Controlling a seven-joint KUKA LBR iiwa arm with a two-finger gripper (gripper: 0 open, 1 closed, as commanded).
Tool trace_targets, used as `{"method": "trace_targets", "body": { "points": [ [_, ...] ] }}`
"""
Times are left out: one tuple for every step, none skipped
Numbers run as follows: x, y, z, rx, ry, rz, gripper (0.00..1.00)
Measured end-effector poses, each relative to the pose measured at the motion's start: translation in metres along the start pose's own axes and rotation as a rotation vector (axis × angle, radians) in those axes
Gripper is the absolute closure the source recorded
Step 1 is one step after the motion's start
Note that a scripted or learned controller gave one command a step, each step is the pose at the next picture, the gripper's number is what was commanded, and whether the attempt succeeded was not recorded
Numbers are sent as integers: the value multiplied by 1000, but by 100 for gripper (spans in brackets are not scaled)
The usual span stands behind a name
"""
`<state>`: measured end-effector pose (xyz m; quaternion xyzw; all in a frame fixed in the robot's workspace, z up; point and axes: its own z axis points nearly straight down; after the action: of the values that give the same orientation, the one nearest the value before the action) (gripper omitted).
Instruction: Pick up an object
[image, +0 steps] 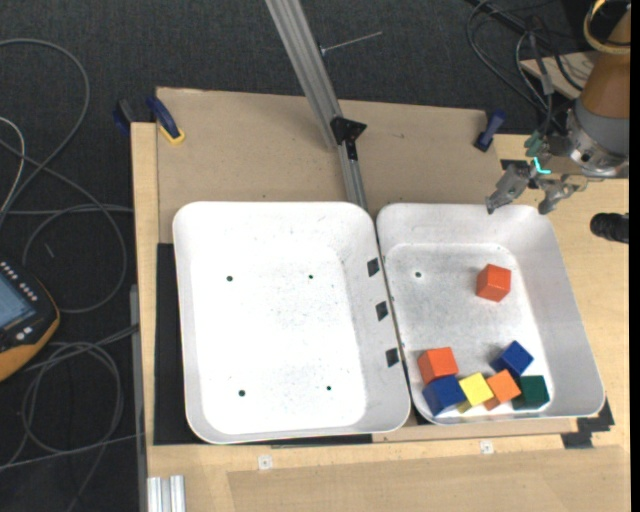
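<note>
The grey two-finger gripper (521, 195) hangs over the far right corner of the right shallow white plastic bin (566, 300), fingers spread wide apart, nothing between them. Down in that bin, a lone orange-red cube (493, 283) sits near the middle, well apart from the rest. Along the near edge there's a cluster: an orange block (437, 363), a blue block (443, 394) just in front of it, a yellow block (475, 389), a smaller orange block (503, 385), a dark green block (533, 391) and another blue cube (515, 357). The left white bin (200, 300) lies alongside, touching.
</note>
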<state>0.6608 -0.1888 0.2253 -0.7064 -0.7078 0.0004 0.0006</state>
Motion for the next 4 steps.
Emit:
{"method": "trace_targets", "body": {
  "points": [
    [4, 4, 62, 5, 1, 0, 0],
    [7, 4, 104, 4, 1, 0, 0],
    [8, 5, 127, 2, 0, 0, 0],
    [8, 6, 113, -4, -2, -1, 100]
  ]
}}
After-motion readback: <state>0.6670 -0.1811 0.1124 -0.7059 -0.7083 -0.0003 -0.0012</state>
